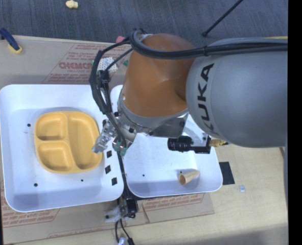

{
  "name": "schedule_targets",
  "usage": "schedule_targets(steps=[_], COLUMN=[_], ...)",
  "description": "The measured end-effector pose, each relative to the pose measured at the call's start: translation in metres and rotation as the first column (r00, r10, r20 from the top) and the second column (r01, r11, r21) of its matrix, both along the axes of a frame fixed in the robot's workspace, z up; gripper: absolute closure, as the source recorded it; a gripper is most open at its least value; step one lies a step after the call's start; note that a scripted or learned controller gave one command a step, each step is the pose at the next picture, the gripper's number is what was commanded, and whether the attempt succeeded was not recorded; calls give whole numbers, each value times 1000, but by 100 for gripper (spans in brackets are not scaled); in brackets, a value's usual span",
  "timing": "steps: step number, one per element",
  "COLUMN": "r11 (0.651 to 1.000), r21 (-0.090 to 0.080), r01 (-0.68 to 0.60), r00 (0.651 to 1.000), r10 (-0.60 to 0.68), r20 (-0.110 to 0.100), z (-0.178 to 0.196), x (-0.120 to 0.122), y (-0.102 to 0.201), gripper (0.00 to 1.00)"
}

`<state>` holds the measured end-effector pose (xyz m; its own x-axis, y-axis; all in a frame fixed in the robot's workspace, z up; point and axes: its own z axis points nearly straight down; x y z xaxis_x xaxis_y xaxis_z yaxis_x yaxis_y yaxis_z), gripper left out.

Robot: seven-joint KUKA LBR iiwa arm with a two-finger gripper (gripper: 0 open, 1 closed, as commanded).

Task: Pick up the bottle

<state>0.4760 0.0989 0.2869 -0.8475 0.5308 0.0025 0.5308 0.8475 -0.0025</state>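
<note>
1. We see the arm reach in from the right, its orange band bulking over the near corner where the two bins meet.
2. The hand hangs over the right rim of the left bin, just beside the seam between the bins.
3. We cannot tell whether the hand is released or clenched; its tip is small and partly blurred, and we make out nothing gripped in it.
4. A yellow divided plate lies flat in the left bin, with three compartments, and its right edge comes close beneath the hand.
5. In the right bin a small tan cone lies on its side near the front wall, well apart from the hand.
6. We cannot tell where the bottle is: the arm covers much of the right bin.
7. Both bins sit on printed cardboard spread over the tabletop.
</note>
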Motion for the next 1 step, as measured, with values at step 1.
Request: schedule_targets(steps=[1], r11=[986], r21=[0], r01=[-164], r00=[986], r10=[164], r20=[0], z=[-67], x=[0], y=[48], gripper=[100])
